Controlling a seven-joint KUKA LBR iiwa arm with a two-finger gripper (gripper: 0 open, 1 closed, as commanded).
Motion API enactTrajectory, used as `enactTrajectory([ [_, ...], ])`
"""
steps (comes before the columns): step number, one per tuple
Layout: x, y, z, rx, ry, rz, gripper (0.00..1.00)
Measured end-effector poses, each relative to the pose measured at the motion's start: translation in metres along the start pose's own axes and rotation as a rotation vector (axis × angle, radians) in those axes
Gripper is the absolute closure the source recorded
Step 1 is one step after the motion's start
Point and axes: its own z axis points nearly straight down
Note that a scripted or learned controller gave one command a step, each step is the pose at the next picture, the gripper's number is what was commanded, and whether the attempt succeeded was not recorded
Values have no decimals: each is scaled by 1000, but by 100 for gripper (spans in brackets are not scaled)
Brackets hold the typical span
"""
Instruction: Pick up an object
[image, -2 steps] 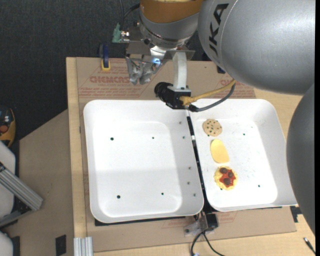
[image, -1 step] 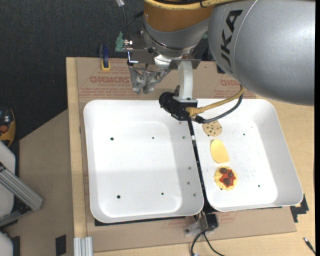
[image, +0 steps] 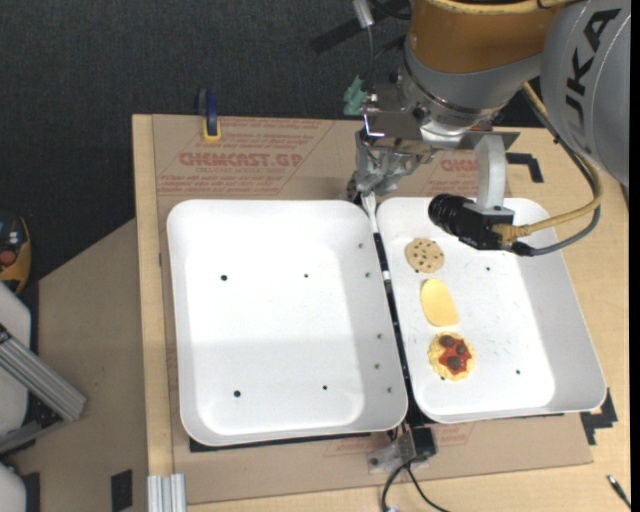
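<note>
Right bin (image: 540, 330): chocolate-chip cookie (image: 424, 255), yellow oval piece (image: 438, 302), jam tart (image: 451, 356), lined along its left side. Gripper (image: 372, 185) poised at the top-left corner; finger state cannot be told.

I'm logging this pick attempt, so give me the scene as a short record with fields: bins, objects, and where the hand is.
left bin: white, dark dots on floor
right bin: three food items in a column
cookie: farthest back
yellow piece: middle
tart: nearest, red topping
hand: over the back end of the seam between the bins, nothing seen held
</note>
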Motion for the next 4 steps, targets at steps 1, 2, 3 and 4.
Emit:
enactTrajectory([
  [1,89,-39,55,7,3,-20,100],
  [2,79,-60,25,-4,5,-12,100],
  [3,-6,-64,-10,-8,2,-1,100],
  [4,-59,-76,-26,-7,3,-4,100],
])
